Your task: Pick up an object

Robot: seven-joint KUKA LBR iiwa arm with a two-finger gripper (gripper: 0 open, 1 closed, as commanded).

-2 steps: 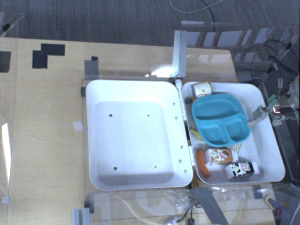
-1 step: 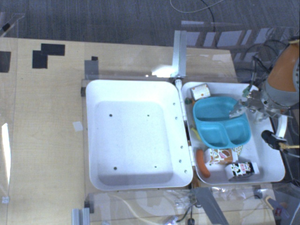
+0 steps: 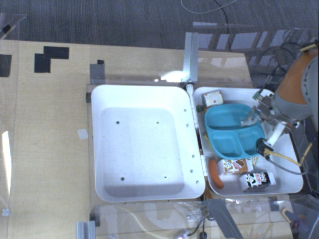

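Bins: two shallow white plastic bins (image 3: pixel 142 96) on the table (image 3: pixel 45 133).
Right bin: one blue divided plastic tray (image 3: pixel 232 133), one orange sausage-shaped toy (image 3: pixel 214 170), three small printed cartons (image 3: pixel 213 98).
Gripper (image 3: pixel 253 114): over the tray; grip state cannot be told.

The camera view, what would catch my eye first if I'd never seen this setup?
Likely the bright blue tray, divided into compartments, in the right bin among small items, including a hot dog at the bin's near left. The gripper reaches over the tray's right side. The left bin beside it is plain white.
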